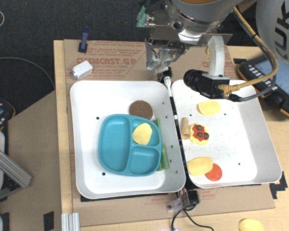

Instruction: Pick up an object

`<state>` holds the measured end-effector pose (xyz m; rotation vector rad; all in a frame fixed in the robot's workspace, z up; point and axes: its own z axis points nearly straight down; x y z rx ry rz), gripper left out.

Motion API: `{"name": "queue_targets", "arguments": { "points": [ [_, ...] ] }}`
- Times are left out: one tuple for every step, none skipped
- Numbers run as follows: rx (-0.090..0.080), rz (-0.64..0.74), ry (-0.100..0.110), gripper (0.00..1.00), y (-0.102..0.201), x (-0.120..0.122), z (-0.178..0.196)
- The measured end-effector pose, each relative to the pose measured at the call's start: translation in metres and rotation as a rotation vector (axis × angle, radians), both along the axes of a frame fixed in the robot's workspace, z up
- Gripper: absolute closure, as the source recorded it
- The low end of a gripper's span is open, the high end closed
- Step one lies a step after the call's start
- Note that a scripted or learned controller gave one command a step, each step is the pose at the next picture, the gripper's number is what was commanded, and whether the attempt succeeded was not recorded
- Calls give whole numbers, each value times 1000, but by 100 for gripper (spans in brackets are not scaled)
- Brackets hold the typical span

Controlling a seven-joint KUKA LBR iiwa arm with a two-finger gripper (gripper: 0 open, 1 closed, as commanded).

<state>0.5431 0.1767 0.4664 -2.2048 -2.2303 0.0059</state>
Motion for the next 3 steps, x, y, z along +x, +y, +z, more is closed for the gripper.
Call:
{"name": "queue_targets", "arguments": {
  "points": [
    [3,-4,-12,100,51,-51,45],
    [-5,-15,3,100,8,-65,-42],
    [-3,-15,0,100,-32,-64,-83]
  ]
}}
